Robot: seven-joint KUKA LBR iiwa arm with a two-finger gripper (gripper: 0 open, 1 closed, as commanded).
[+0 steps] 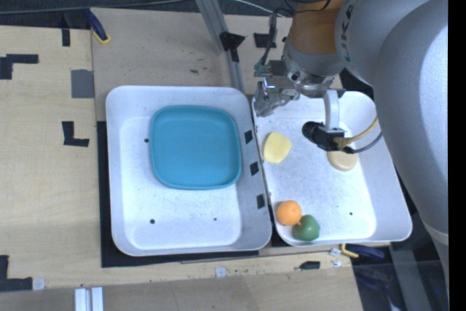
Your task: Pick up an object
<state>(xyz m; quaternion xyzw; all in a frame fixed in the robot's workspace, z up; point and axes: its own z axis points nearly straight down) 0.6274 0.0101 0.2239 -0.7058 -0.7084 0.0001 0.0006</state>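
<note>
Claw [268,104] hanging over right bin's [364,226] far left corner; finger state hard to tell, nothing seen between fingers. Yellow piece [277,148] lying just below claw near bin's left edge. Orange ball [288,213] touching green ball [306,228] at near left corner. Blue plate [195,146] sitting in left bin [131,156].

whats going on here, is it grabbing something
A grey robot arm reaches in over the right bin, gripper near its top left corner. Nothing visibly sits between its fingers. A yellow piece, orange ball, green ball and beige piece lie there; a blue plate sits in the left bin.
</note>
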